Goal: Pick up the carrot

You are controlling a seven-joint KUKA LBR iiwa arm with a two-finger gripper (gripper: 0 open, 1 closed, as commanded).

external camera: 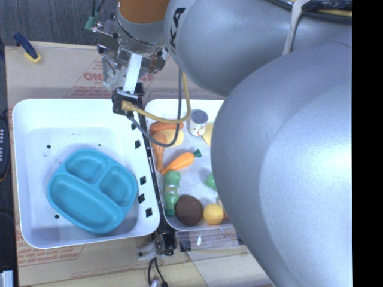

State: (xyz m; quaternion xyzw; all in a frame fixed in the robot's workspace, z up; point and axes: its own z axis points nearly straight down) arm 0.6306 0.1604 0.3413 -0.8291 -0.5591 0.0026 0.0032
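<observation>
Nearest in the right bin (190, 228) lie a brown ball (188, 210) and a yellow lemon (213, 213), touching each other. Just beyond stands a green bottle (172, 187). The carrot (180, 161) lies past the bottle's top, in the middle of this bin, its green end pointing right. Further back sits a small can (198, 123). The left bin (19, 160) holds a blue divided plate (90, 190). The hand (119, 67) hangs above the counter (66, 64) at the bins' far rim, well apart from the carrot; I cannot tell whether it is apart or together.
</observation>
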